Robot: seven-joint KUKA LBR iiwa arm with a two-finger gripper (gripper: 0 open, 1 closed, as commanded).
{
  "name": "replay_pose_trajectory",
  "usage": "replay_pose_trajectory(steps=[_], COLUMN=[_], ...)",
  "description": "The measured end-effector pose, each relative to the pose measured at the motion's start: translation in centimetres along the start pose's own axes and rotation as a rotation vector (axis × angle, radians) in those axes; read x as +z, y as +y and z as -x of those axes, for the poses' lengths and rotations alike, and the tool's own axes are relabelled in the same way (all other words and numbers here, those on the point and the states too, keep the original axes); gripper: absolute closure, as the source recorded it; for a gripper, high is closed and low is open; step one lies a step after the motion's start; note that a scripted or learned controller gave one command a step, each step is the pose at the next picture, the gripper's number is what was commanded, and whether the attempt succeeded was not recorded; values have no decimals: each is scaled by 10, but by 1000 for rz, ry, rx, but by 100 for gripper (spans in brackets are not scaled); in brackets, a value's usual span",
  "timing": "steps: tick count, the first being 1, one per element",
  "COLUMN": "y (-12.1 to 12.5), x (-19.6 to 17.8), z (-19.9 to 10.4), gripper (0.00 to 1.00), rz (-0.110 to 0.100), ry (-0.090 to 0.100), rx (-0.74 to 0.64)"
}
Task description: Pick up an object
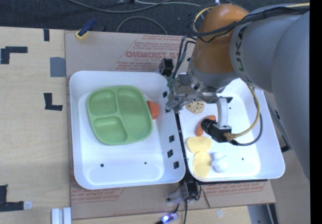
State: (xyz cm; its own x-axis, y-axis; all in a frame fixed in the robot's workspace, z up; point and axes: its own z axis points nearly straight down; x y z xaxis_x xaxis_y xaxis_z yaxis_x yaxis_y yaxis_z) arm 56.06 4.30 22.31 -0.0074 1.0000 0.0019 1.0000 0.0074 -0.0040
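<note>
Orange piece (153, 109) lies in the left bin (121, 170), touching the right edge of the green divided plate (119, 115); your gripper (173, 98) hangs just beside it, over the wall between the bins. You cannot tell how the gripper stands. Left bin: one plate, one orange piece. Right bin (266, 160): one speckled cookie (194, 106), two pale yellow pieces (199, 144), one white lump (219, 162), one orange-red item (204, 126) partly hidden behind black hardware.
</note>
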Motion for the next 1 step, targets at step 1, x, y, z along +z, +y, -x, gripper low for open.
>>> replay_pose_trajectory(steps=[1], y=[-16], x=[9], z=[-55], gripper=[100], rz=[0], ry=[-1], rx=[1])
